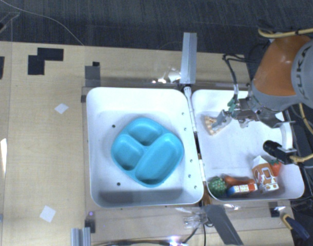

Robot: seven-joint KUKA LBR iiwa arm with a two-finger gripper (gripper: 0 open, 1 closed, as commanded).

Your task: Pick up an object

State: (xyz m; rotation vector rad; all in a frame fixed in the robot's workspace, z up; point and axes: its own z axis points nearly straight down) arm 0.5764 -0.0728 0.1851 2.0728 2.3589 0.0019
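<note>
Two bins sat on the bench; the gripper (224, 118) hung low in the right bin (233, 158), over a tan snack (211, 124). Whether it was released or clenched, I couldn't tell. It looked like the approach step; next would be closing squarely. The arm's lettering was cut off; the carton's (267, 176) print was unreadable.

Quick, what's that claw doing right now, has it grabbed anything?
Claw: cannot be told; it hangs over the right bin, beside a small tan object.

tan snack packet (212, 124) | lying flat | right bin, upper-left part, near divider
</note>
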